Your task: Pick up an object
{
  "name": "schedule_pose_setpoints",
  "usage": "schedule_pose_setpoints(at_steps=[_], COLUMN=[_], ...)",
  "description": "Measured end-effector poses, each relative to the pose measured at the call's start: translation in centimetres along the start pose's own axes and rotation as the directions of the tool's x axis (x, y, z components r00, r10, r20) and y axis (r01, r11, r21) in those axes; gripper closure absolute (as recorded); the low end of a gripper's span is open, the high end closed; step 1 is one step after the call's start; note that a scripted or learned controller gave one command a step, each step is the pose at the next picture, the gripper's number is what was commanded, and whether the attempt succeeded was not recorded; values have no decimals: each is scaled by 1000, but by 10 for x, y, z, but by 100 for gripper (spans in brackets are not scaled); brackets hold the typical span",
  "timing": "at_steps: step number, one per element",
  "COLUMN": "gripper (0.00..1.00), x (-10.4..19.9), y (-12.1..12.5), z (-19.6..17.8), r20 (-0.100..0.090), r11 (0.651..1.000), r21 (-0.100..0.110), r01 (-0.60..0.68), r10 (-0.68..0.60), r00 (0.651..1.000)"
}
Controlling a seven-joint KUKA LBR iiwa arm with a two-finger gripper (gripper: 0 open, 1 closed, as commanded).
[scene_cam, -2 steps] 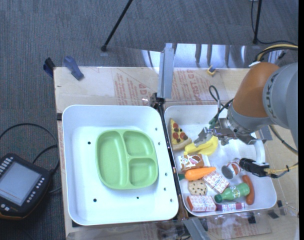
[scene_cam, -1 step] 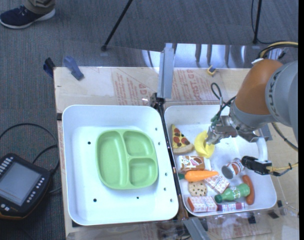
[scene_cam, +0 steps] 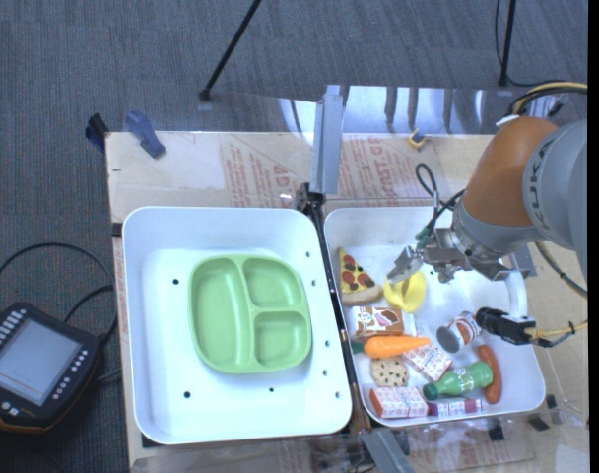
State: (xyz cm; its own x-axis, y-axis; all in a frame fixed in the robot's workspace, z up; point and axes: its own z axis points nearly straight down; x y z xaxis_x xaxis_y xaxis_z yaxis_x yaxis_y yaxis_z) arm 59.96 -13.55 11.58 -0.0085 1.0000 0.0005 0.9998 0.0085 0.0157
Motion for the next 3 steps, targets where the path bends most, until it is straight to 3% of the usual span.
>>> schedule_pose_setpoints(at_steps=[1, 2, 3], gripper=[0, 0, 0], x=[38, 36, 36], y=[-48, -126, -126], z=[29, 28, 28], r20=[-2, -3, -3], r11=[1000, 1000, 1000], r21=[23, 22, 22], r01=[-9, 9, 9], r10=[10, -9, -9], r00=[1000, 1000, 1000])
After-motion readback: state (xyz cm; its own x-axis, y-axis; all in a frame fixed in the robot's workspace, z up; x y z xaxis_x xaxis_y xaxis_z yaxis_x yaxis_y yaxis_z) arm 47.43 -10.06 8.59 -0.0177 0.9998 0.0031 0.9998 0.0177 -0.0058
